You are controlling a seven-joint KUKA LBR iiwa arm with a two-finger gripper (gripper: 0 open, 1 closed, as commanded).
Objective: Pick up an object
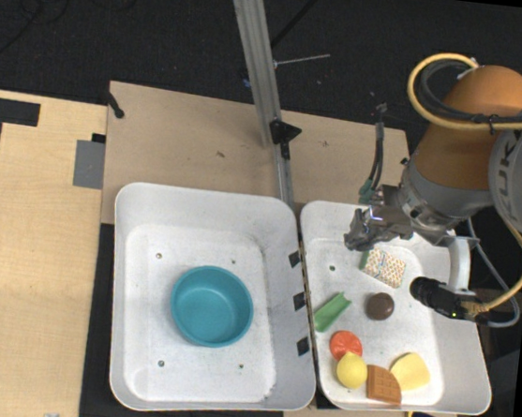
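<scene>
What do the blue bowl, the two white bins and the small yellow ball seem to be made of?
Blue bowl: probably plastic, with an even teal colour and a smooth, slightly matte surface.
Left bin and right bin: probably thin moulded plastic, white, with rounded corners and a faint speckled look.
Yellow ball: maybe plastic or rubber toy fruit; it looks smooth with a soft shine, but it is too small to be sure.

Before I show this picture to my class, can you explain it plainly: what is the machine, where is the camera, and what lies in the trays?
It is a grey robot arm reaching in from the right. One fixed camera looks down at a slant. Its end effector hangs over the right tray, near a speckled packet. That tray also holds a brown ball, a green piece, a red ball, a yellow ball, an orange block and a yellow block. The left tray holds a blue bowl. I see nothing gripped.
</scene>
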